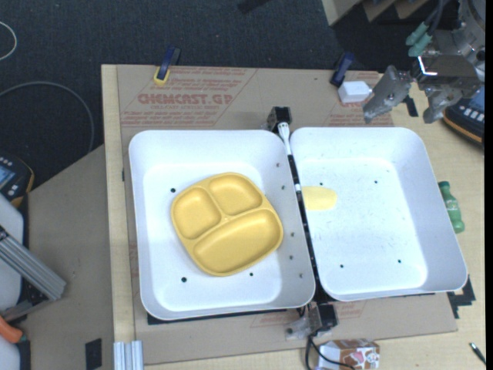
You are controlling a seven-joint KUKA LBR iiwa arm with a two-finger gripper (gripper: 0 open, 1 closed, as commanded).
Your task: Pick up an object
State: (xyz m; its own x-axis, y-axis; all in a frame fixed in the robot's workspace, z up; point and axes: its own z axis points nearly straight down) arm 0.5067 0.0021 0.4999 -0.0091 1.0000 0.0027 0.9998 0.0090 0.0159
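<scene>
Camera view, L to R: left bin (146, 206) holds a yellow divided plate (226, 223), sitting roughly centre, its three compartments face up, two small ones toward 11–12 o'clock, the big one toward 5 o'clock. Plate lies flat, well apart from the arm.

Between the bins runs a black divider strip (294, 183).

Right bin (416, 206) has one small pale-yellow object (319, 199) at abt 9 o'clock of the bin, just beside the divider wall; shape too soft to name, looks flat.

Gripper (412, 95) hangs at abt 1 o'clock of the right bin, outside its rim, above the cardboard bench (231, 91). Two grey fingers (383, 95) point down-left w/ a clear gap between them, so jaws are apart and nothing sits between them.

Progress, as I judge it: nothing picked yet. Arm isn't over either bin, no contact w/ any object. Left to do: choose a target (small yellow piece is nearer, plate is bigger but wide for two fingers), move over it, descend, close, lift. Piece hugging the wall at 9 o'clock could make finger clearance tight.
</scene>
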